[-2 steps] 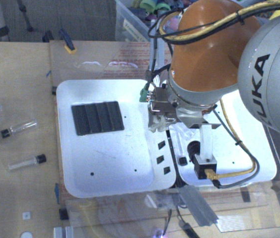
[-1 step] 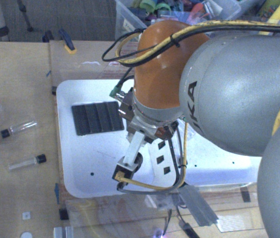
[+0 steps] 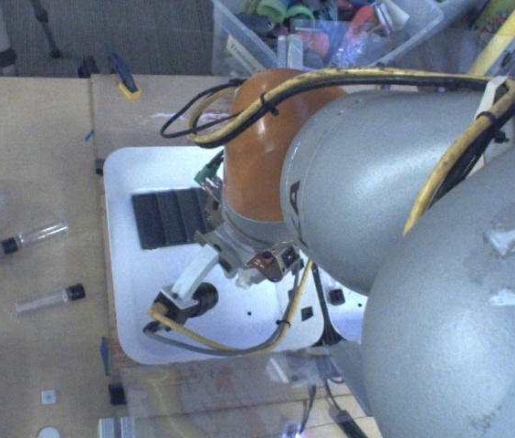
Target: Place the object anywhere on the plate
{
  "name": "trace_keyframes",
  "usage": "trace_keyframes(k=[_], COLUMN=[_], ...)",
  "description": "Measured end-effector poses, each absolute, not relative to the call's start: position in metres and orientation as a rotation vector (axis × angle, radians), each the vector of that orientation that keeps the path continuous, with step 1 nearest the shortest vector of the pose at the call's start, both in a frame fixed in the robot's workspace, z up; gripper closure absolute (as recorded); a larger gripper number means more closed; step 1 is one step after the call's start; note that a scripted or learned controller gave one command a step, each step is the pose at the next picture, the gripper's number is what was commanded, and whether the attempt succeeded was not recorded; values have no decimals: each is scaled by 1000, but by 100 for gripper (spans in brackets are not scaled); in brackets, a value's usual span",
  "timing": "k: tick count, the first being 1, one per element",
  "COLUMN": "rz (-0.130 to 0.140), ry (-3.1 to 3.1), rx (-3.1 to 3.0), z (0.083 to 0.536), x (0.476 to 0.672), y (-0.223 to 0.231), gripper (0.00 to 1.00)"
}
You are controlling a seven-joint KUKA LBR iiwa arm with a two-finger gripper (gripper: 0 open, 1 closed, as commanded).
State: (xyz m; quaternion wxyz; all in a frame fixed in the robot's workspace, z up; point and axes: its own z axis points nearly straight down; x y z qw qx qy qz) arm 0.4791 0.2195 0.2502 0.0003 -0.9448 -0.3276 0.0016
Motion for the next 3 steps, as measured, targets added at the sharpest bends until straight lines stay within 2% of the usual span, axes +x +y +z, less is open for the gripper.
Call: trace_keyframes(k=[1, 2, 3], rz=[-12, 5, 1], ry=[-994, -1254, -440], rx=[-2974, -2881, -3112], z=[91, 278, 228], x=[482, 479, 479], y=[227, 215, 223], gripper=[100, 100, 100])
